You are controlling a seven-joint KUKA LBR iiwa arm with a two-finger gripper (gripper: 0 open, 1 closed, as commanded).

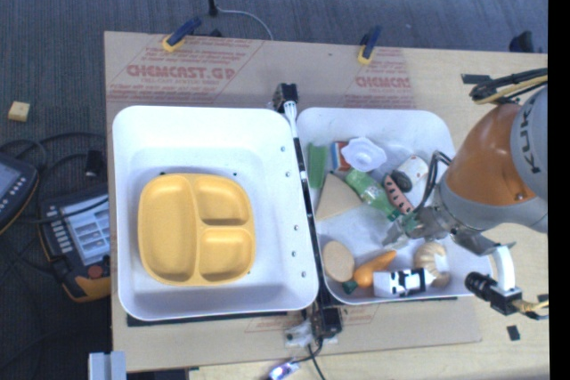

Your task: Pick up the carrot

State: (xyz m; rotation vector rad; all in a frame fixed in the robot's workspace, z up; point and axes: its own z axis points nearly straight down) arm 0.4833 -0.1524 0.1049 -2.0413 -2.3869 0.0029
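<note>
**Carrot lies in the right bin, gripper low over the clutter beside it**

Camera view: The desk (178,71) carries two shallow white bins side by side. The left bin (142,133) holds a yellow divided tray (196,227) with three compartments, lying flat near the bin's middle.

The right bin (427,125) is crowded. The carrot (372,265) lies near the bin's front edge, orange, tilted slightly with its right end raised, its green-tipped left end next to a round tan disc (337,261). Just in front of the carrot, against the front wall, lies a white bottle with a dark label (403,282) on its side. To the right of the carrot sits a pale knobbly item (431,257), touching the bottle's far end. Further back lie a green bottle (372,191), a green strip (317,166) along the left wall, a crumpled white-and-clear item (363,154), and a white cylinder with a dark end (408,172).

The arm (485,173) reaches in from the right, its orange band above the bin's right side. The gripper (405,227) points down-left into the bin, just above and right of the carrot, near the green bottle's lower end. Whether it is released or clenched cannot be told; nothing is visibly grasped, and the carrot rests on the bin floor apart from it.
</note>
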